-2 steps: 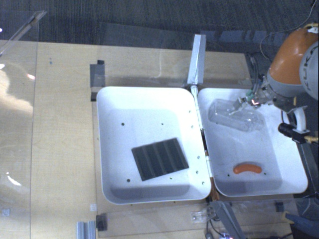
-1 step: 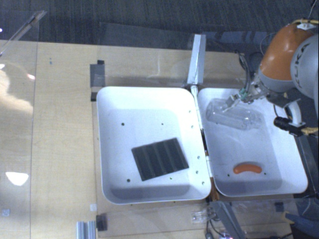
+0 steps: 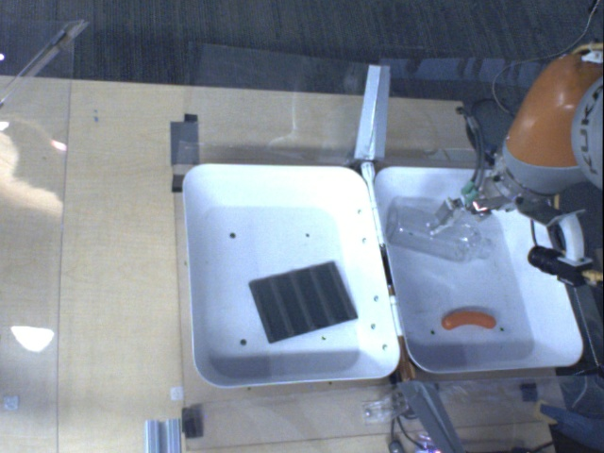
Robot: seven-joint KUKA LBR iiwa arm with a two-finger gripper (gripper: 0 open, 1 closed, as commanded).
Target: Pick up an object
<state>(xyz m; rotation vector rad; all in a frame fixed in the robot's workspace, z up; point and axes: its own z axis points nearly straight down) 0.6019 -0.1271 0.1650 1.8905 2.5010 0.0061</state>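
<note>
- Two white bins are sitting side by side: the left bin [image 3: 203, 253] is holding a dark ribbed panel [image 3: 303, 301].
- The gripper [image 3: 451, 212] is hovering over a clear plastic object [image 3: 442, 231] in the right bin [image 3: 557, 343]; how far it is open I cannot tell.
- An orange sausage-shaped piece [image 3: 469, 321] is lying near that bin's front.

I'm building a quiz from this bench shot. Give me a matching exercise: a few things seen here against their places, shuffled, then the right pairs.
Things:
1. dark ridged mat
2. orange sausage-shaped object
3. clear plastic object
4. gripper

Places:
A. near part of the right bin
B. over the clear item, far part of the right bin
C. left bin
D. far part of the right bin, under the gripper

Pairs: 1-C, 2-A, 3-D, 4-B
</note>
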